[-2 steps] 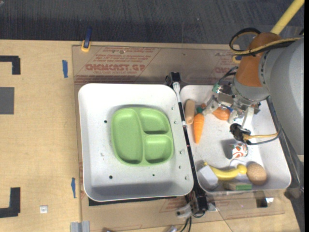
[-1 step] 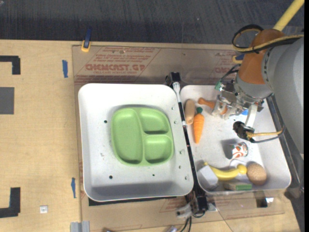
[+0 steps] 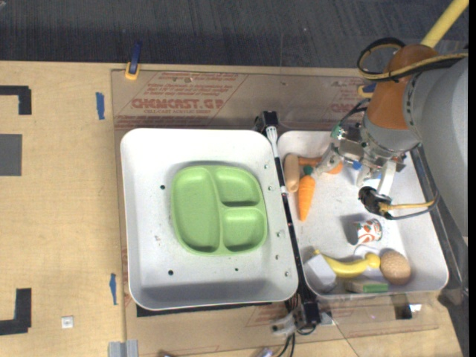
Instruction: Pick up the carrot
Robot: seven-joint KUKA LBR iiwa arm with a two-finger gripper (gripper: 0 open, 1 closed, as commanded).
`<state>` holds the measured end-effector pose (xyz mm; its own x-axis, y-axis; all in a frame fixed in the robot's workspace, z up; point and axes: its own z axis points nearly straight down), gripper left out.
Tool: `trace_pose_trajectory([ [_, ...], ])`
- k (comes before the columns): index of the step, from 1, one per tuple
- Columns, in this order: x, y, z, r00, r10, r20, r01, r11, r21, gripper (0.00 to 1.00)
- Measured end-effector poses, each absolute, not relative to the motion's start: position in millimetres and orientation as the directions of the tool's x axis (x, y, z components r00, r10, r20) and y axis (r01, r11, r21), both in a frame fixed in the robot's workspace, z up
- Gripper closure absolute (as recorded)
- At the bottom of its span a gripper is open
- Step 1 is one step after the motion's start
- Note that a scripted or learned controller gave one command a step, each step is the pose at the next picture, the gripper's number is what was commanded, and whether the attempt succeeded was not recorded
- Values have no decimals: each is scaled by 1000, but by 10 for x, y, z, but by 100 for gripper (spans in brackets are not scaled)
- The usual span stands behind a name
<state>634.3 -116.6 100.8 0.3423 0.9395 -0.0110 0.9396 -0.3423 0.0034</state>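
The bench (image 3: 59, 199) is brown board, and the right bin (image 3: 416, 229) serves as the landmark here. Just to its left, touching along a shared edge, sits the left bin (image 3: 141, 199), holding a green divided plate (image 3: 219, 208). The grey arm (image 3: 439, 103) with its orange band reaches over the right bin's far corner, and the gripper (image 3: 349, 158) hangs low above the bin's upper part.

The carrot (image 3: 305, 194) lies on the right bin's floor near its left wall, pointed end toward the near side, just beside a tan, bread-like piece (image 3: 292, 171). At the bin's near end rest a banana (image 3: 346, 265), a brown potato-like lump (image 3: 395, 266) and a small red-and-white object (image 3: 368, 233).

The step in hand looks like the approach: the gripper is near the carrot but apart from it, with nothing visibly between its fingers; whether they are spread I cannot tell. Next it likely needs to shift toward the left wall, align across the carrot, and descend.

Red print beyond the bins reads roughly "CHEMCAST GP" (image 3: 178, 103).
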Motion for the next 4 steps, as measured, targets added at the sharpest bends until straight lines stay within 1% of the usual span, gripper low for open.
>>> trace_pose_trajectory([
  [1, 6160, -942, 890, 554, 833, 0, 833, -554, 1, 0],
  [2, 6171, -954, 1012, 548, 836, -5, 836, -548, 5, 100],
  [3, 6167, -952, 1004, 548, 837, -6, 837, -548, 3, 0],
  [4, 6174, -948, 1107, 545, 839, -5, 839, -545, 4, 100],
])
